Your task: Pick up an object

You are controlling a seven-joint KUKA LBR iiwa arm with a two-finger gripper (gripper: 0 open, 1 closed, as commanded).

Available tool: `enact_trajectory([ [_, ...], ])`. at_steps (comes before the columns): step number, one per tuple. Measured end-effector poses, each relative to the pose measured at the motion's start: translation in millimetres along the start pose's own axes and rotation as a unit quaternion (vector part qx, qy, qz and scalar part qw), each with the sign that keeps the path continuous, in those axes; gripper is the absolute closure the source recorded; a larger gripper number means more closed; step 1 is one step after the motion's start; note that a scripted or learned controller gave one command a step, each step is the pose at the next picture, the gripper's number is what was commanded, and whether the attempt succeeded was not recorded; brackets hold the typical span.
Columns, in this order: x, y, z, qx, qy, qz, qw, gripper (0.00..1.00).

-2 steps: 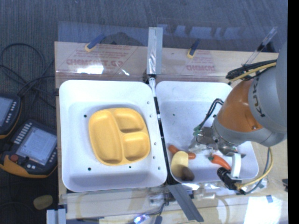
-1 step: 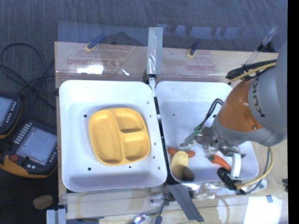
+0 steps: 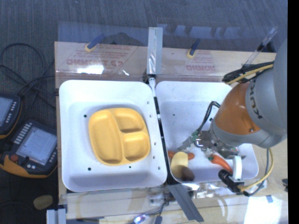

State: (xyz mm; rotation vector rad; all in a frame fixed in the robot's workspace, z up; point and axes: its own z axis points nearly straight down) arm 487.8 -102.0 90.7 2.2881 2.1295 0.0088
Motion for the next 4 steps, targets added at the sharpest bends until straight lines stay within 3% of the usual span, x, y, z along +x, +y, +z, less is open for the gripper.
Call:
enact_trajectory([
  [1, 1.1, 0.6, 0.4, 0.000, 0.003, 0.069, 0.9976, 0.00],
  [2, 1.1, 0.7, -8.4, 0.001, 0.004, 0.069, 0.9976, 1.00],
  [3, 34.1, 1.0, -92.3, 0.009, 0.004, -0.128, 0.9917, 1.00],
  [4, 85.9, 33.6, -174.5, 0.007, 0.004, -0.215, 0.9765, 1.00],
])
